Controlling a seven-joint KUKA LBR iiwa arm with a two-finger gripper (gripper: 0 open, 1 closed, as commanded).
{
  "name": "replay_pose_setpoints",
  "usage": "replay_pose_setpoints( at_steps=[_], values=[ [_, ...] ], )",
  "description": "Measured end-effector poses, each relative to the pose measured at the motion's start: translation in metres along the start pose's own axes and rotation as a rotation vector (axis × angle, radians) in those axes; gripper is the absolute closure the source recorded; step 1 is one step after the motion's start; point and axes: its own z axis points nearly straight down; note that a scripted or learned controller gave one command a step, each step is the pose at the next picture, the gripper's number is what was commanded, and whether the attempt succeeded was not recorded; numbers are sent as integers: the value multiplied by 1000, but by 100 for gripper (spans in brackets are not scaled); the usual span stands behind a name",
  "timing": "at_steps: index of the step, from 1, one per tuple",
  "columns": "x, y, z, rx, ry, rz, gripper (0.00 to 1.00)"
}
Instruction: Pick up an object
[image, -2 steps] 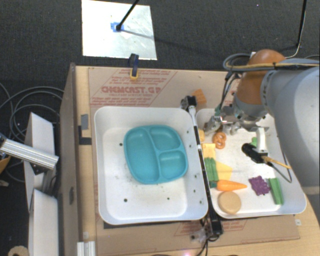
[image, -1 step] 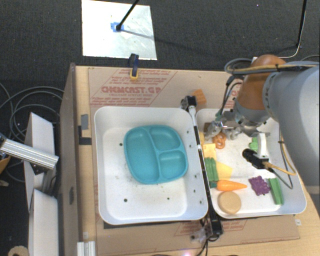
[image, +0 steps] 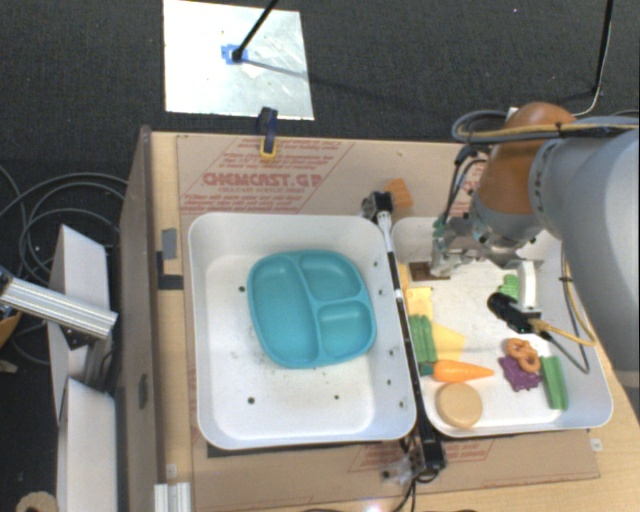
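Orange carrot (image: 462, 371): lying in the right bin (image: 590, 400), beside a tan disc (image: 459, 405).
Gripper (image: 445, 255): hovering over that bin's far end; grip state unclear.
Teal tray (image: 310, 306): sitting in the left bin (image: 225, 400).

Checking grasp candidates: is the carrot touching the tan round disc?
Touching. The camera view shows the carrot lying directly against the tan round disc's upper edge, with no gap visible.

Both white bins (image: 215, 330) looked like smooth matt plastic — same for the teal divided plate (image: 310, 308). Bench sheet (image: 262, 175) was printed brown cardboard; arm (image: 590, 190) shell — smooth grey.
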Motion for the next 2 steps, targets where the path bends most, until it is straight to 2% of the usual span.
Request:
replay_pose_setpoints(
  at_steps=[1, 2],
  values=[
    [-90, 7, -38, -1, -4, 7, 100],
    [-84, 7, -36, 2, 0, 0, 0]
  ],
)
